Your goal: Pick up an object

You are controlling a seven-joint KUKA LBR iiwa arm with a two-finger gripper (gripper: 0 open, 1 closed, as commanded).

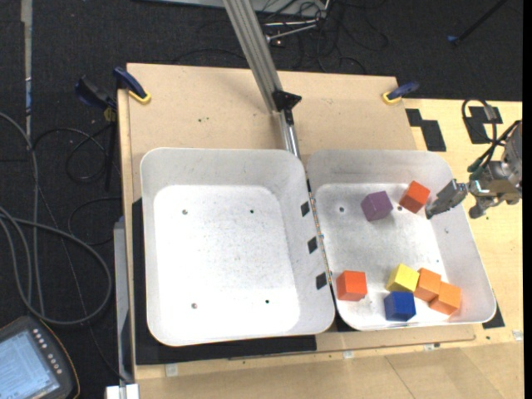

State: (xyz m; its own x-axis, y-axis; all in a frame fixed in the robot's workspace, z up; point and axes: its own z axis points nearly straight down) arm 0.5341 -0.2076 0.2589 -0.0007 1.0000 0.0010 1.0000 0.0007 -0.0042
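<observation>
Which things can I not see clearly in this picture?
- Gripper, camera view: small and dark against the bin wall, so its finger state is unclear.
- Arm: cut off by the right edge.
- Orange blocks in the right bin: they touch, so their number is uncertain.
- Screen: cut off at the bottom-left corner, text too small.

- Two white bins: left bin [158, 223], right bin [465, 231]
- Four orange blocks [415, 195] [352, 284] [429, 283] [446, 297]
- One purple block [376, 205]
- One yellow block [403, 278]
- One blue block [400, 306]
- Two clamps at the bench's far corners [133, 86] [401, 92]
</observation>
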